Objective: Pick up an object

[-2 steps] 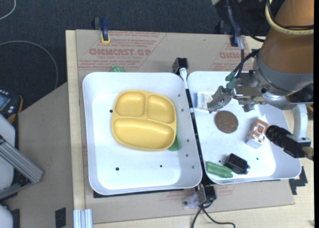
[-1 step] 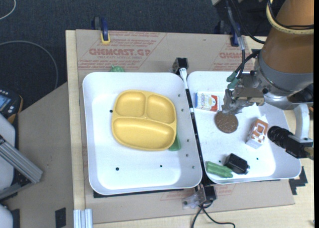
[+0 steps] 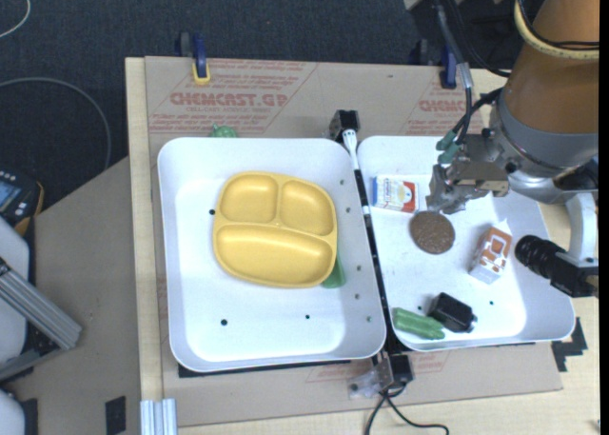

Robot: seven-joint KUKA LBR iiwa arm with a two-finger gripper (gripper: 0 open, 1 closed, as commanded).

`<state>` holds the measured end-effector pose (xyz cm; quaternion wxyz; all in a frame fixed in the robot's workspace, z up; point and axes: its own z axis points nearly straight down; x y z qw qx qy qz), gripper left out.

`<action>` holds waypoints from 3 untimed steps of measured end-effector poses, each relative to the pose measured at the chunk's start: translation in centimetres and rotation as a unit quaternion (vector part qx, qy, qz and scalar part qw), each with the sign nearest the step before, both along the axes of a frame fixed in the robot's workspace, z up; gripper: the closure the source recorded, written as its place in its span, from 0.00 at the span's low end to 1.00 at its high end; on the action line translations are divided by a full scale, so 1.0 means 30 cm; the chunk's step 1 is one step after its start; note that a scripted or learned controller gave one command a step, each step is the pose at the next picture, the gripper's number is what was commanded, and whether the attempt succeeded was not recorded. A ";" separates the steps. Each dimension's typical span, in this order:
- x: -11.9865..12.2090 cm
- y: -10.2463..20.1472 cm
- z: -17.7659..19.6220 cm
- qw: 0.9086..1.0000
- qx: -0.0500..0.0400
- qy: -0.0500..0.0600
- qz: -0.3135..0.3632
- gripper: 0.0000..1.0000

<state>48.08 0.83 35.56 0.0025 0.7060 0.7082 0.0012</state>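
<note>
Directly beneath the gripper (image 3: 455,197), jaw state impossible to tell, lies a brown disc (image 3: 433,232), likely light, stiff and flat, best pinched across its rim.

Even, bright overhead light, no hard shadows; the white bins (image 3: 190,262) run close to blown out, with soft glare on the yellow tray (image 3: 276,228), and only faint shade shows under the gripper (image 3: 455,197) and small items in the right bin. Focus is decent mid-frame, print on the board (image 3: 228,98) is readable but soft, and the arm (image 3: 557,52) at upper right looks slightly blurred. Dark floor at top is underexposed with little detail; mild compression noise overall, no obvious edge distortion.
</note>
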 end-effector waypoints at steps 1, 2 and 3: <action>-0.011 0.366 -0.222 1.000 0.002 0.008 0.004 1.00; -0.001 0.305 0.178 1.000 0.003 -0.005 -0.001 1.00; -0.003 0.310 0.190 1.000 0.001 0.001 0.000 1.00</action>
